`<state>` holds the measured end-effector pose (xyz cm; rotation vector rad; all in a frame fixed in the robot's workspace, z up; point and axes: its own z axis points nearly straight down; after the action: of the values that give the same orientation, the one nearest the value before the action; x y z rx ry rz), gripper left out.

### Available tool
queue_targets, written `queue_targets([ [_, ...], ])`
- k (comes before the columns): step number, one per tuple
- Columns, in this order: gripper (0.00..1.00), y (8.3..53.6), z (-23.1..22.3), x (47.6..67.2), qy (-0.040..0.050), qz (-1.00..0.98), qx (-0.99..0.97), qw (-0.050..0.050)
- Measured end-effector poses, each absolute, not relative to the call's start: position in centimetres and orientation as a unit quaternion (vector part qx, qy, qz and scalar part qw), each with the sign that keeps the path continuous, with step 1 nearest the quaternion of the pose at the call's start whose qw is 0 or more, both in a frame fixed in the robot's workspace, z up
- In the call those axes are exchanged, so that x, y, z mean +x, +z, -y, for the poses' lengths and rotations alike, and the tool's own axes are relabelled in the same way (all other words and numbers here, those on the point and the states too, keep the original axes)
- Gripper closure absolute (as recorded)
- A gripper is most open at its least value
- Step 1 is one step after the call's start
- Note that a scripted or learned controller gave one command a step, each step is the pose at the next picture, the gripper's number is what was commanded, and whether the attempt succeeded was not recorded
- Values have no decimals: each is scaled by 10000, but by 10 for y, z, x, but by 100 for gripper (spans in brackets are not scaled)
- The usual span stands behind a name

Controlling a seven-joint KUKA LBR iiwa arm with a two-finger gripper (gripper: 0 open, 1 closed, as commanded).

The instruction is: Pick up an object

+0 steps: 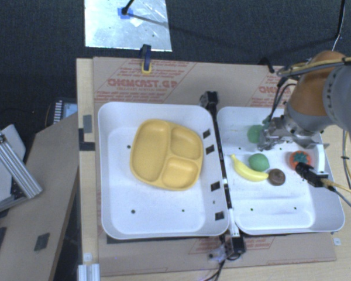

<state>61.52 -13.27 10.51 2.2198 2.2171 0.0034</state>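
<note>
The grey arm with its orange band reaches in from the right of the frame, and its two-finger gripper (268,138) hangs low over the upper part of the right shallow white bin (292,215). Whether it is released or clenched cannot be told from this slanted view; its tip is a dark metal tangle, and nothing can be seen held in it.

Just to the left of the gripper, at the upper left of that bin, sits a small green rounded object (255,133), partly hidden by the gripper's hardware. Below the gripper lie a green ball (259,161) and a yellow plastic banana (247,170), touching each other, the banana's long axis running from upper left to lower right. A small brown round piece (276,177) lies just right of the banana's end, and an orange-red toy with a teal spot (299,158) rests near the bin's right wall.

The left white bin (123,215) holds a yellow three-compartment tray (164,154), well apart from the gripper.

The nearest candidate seems the green rounded object; a pick would likely need a short shift toward frame left.
</note>
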Motion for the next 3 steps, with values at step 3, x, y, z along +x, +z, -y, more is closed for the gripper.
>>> queue_targets([
  [3, 100, 266, 132, 612, 18, -7089, 7053, 30],
])
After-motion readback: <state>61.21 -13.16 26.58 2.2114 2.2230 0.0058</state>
